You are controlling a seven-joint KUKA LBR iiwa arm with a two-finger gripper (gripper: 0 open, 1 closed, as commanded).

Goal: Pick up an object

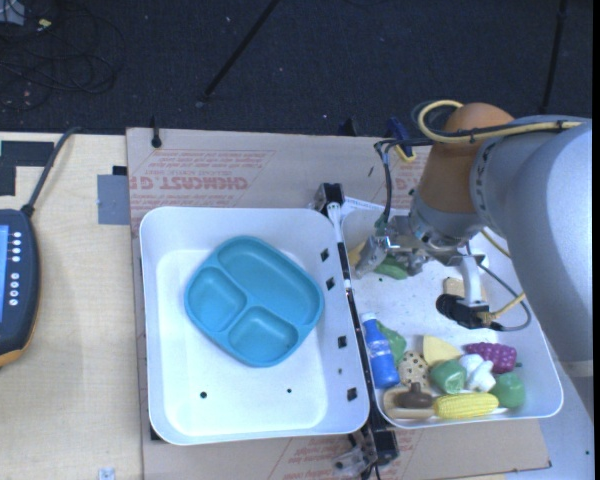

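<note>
Overhead, two shallow white plastic bins sit side by side on a cardboard sheet whose red printing reads upside down and is too faint to make out. In the left bin (170, 408) lies a smooth turquoise divided plate (253, 299) with rounded corners and three compartments, turned askew.

Glossy toy foods crowd the right bin (545, 393) toward five o'clock: a blue bottle (380, 353) with a label too small to read, a knobbly yellow corn cob (467, 405), a purple bunch of grapes (490, 352), a pale yellow wedge (440, 349), a brown piece (413, 400) at the front rim, and green vegetable shapes (448, 376).

Toward eleven o'clock in that bin, the gripper (398, 258) hangs from the grey arm with its orange band (452, 173), low over a green object (390, 266) just beside the bin's dividing wall. Whether its jaws are spread or clenched, or touch the green object, I cannot tell.

At nine o'clock on the bench rests a dark handheld pendant (2, 288) with a lit screen, its text unreadable.
</note>
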